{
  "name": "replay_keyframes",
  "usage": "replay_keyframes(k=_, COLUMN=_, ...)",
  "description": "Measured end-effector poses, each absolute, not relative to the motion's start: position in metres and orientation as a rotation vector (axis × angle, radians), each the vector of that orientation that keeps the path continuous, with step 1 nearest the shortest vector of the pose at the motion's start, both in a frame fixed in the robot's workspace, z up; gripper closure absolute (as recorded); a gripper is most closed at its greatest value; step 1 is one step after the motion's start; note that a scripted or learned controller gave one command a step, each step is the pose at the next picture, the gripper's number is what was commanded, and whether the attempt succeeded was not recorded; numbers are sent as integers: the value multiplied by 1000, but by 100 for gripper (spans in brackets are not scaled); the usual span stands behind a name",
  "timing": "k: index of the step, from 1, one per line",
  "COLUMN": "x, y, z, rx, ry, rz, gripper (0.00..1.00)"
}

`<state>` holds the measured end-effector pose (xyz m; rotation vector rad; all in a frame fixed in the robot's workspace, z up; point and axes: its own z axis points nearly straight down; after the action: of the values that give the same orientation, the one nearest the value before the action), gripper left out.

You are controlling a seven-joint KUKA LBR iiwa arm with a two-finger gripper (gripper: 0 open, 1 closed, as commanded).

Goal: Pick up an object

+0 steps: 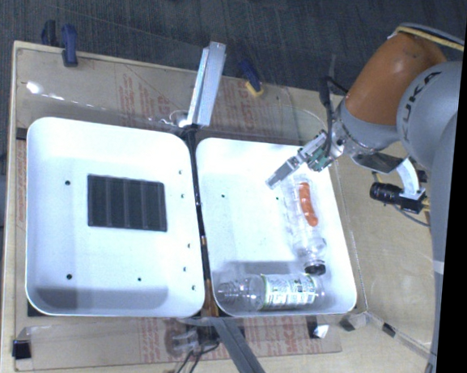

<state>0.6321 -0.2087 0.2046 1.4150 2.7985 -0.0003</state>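
Note:
Two clear plastic bottles lie in the right bin (240, 198). One with an orange label (305, 215) runs along the bin's right wall, its black cap (315, 268) pointing toward the front. The other, with a white and green label (276, 291), lies across the front wall. My gripper (281, 175) hangs over the back right part of this bin, slanting down to the left. Its tip sits just left of the orange-label bottle's upper end, and nothing shows in its grasp.
The left bin (51, 231) holds a flat dark ribbed rectangle (126, 203). A grey metal bar (207, 80) stands at the back between the bins. Blue clamps (68, 44) hold the board's back edge. The arm's orange band (390, 73) looms above the right bin's back corner.

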Motion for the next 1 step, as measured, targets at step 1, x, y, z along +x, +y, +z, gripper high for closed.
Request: replay_keyframes(k=1, x=635, y=-208, z=200, rx=1382, ry=2815, rz=0, gripper=0)
